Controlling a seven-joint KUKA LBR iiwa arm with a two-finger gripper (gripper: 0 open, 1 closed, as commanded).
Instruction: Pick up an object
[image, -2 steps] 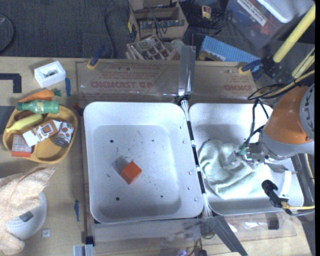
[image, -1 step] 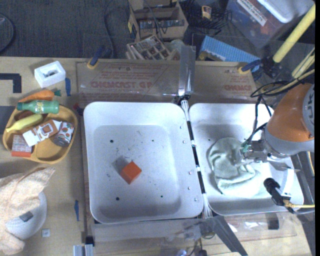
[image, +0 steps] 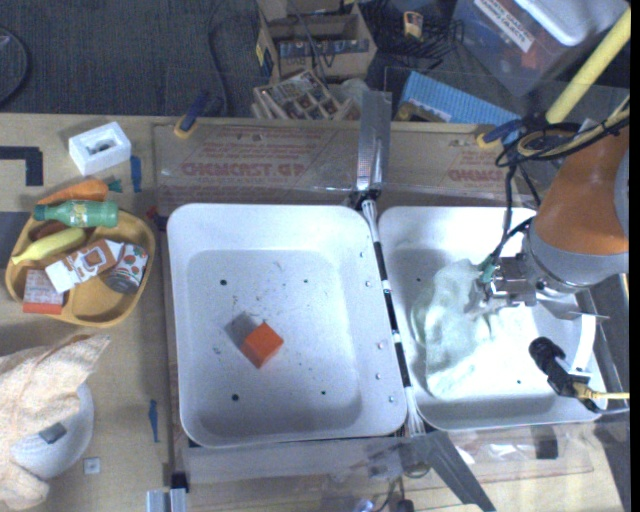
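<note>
An orange block (image: 264, 343) lies in the left white bin (image: 200, 240), slightly left of its middle. A pale, translucent crumpled cloth or bag (image: 455, 325) lies in the right bin (image: 400, 240). The arm's grey wrist and orange band hang over the right bin's right side. My gripper (image: 497, 292) points down at the right edge of the pale cloth, touching or just above it. Its fingertips blend into the cloth.
A yellow bowl (image: 100, 305) with toy food, including a green bottle (image: 85, 213), sits left of the bins. A cloth (image: 45, 385) lies at the lower left. A small white box (image: 100, 147) sits at the upper left. Cables run near the arm.
</note>
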